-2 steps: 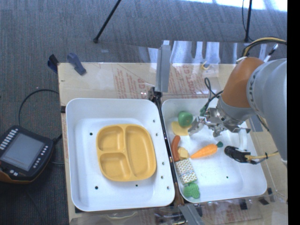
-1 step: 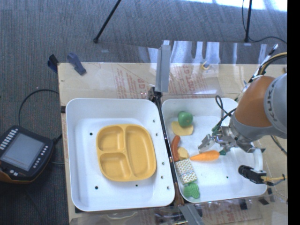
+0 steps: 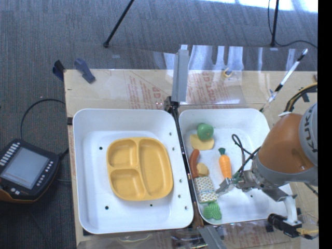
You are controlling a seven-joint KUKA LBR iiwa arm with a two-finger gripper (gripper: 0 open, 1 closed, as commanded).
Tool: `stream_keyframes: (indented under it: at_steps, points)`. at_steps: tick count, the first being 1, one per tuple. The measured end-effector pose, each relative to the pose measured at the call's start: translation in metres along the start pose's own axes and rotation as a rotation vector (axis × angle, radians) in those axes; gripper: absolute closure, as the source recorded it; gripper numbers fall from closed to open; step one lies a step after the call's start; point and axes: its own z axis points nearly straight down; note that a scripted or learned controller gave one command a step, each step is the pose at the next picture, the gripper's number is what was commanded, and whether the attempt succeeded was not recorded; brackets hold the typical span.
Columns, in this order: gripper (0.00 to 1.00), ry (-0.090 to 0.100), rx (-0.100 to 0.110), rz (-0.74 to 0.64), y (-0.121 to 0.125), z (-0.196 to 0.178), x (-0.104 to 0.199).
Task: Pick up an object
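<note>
The right bin [image 3: 244, 121] holds several toy foods. A green round piece [image 3: 205, 130] rests on a pale yellow piece [image 3: 203, 143] near the bin's far left. An orange carrot [image 3: 224, 166] lies in the middle. A reddish sausage [image 3: 193, 161], a small tan piece [image 3: 202, 169], a patterned square packet [image 3: 206, 189] and a green leafy piece [image 3: 211, 210] lie along the left wall. My gripper [image 3: 228, 184] hangs low over the bin, just below the carrot's tip and right of the packet. I see nothing held in it.
The left bin [image 3: 88, 139] carries a yellow three-compartment tray [image 3: 139, 168]. The arm's orange band [image 3: 282, 144] covers the right bin's right side. A black cable [image 3: 239, 144] loops over the bin. A grey post [image 3: 180, 77] stands behind the bins.
</note>
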Motion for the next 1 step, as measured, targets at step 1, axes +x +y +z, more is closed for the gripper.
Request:
stream_keyframes:
  at_steps: [1]
  points:
    - [0.0,-0.001,-0.002,0.119,0.063,-0.0008,0.0097]
